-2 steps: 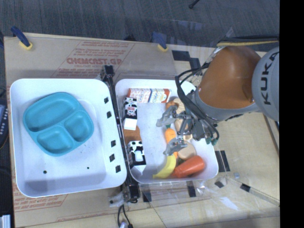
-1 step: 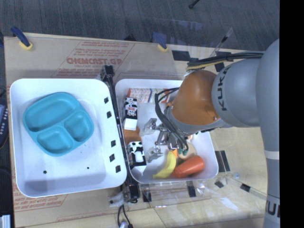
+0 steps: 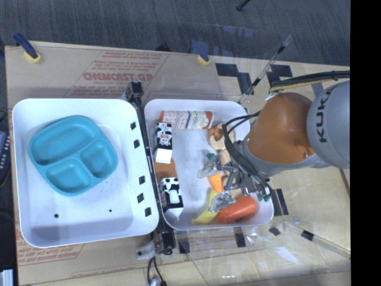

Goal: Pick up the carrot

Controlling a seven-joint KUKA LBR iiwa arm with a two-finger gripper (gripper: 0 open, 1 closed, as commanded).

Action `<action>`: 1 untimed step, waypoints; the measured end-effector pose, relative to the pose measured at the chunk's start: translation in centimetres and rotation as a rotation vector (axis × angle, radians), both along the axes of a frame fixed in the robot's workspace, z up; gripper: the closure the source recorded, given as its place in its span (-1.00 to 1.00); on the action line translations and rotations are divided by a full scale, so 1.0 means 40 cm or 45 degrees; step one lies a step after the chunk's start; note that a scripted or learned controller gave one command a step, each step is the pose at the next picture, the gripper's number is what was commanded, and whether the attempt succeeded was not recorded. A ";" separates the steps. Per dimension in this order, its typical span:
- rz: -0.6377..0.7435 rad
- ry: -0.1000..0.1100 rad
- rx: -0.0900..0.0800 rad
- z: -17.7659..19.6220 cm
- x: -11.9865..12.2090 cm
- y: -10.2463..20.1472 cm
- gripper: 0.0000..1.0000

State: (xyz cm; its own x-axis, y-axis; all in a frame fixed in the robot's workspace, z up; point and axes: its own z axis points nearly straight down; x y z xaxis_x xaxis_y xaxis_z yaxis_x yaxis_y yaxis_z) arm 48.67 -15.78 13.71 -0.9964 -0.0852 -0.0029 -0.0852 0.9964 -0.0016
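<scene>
Camera view is showing the gripper (image 3: 233, 186) hanging low in the right bin (image 3: 196, 225). I cannot tell how it is set. The carrot (image 3: 238, 210) is lying at about 5 o'clock in that bin, just under the gripper and beside a yellow banana (image 3: 206, 216). A blue plate (image 3: 72, 154) is sitting in the left bin (image 3: 36, 231), well apart.

The bench (image 3: 89, 76), covered with printed cardboard, bears two white bins: left bin (image 3: 24, 219), right bin (image 3: 196, 107), side by side
</scene>
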 end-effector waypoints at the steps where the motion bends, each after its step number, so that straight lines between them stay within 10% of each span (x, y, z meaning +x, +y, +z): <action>1: -0.363 0.000 0.004 -0.111 0.006 -0.024 -1.00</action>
